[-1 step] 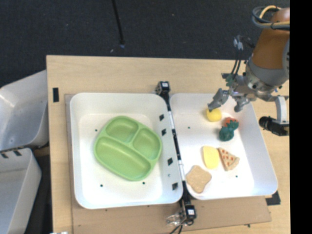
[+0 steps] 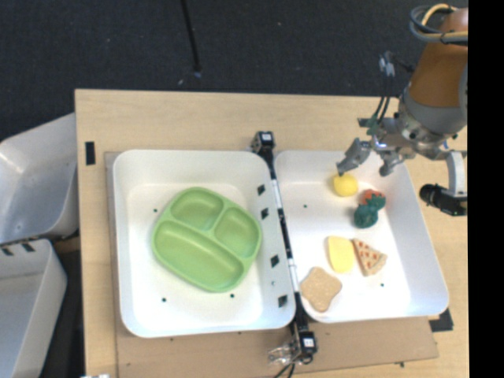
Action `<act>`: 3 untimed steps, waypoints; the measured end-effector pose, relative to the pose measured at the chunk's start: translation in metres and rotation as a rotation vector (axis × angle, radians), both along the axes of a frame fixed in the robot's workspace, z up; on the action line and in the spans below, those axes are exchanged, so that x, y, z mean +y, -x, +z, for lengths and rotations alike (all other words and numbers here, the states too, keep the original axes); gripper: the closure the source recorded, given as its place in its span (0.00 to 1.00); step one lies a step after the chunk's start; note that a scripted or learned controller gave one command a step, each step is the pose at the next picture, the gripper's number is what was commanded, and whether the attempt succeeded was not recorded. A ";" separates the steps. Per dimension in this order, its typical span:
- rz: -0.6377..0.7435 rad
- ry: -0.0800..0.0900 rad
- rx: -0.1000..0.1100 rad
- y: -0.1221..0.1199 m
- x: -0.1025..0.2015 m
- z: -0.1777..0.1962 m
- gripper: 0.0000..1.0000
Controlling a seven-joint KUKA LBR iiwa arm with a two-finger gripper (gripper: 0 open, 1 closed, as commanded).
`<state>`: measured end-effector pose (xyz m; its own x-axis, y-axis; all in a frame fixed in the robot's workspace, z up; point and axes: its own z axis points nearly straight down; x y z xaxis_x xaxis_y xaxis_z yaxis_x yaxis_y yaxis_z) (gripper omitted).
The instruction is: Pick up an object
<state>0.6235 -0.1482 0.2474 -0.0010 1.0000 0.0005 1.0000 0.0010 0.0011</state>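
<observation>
My gripper (image 2: 368, 161) hangs over the far side of the right bin (image 2: 417, 266), open, with nothing between its fingers. Just below its left finger lies a small yellow lemon-like piece (image 2: 344, 185). To the right of that sits a dark green broccoli-like toy with a red bit on top (image 2: 368, 209). Nearer the front lie a pale yellow cheese block (image 2: 339, 253), a pizza slice (image 2: 368, 257) and a tan bread slice (image 2: 320, 288).
The left bin (image 2: 126, 290) holds a green divided plate (image 2: 206, 239). A ridge with black clips (image 2: 277, 227) separates the two bins. The wooden bench (image 2: 94, 124) surrounds both bins.
</observation>
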 end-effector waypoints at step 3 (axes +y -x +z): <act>-0.001 0.003 0.003 -0.015 -0.003 -0.148 0.00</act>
<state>0.6390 -0.1510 0.0993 0.0004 1.0000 -0.0026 1.0000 -0.0004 -0.0021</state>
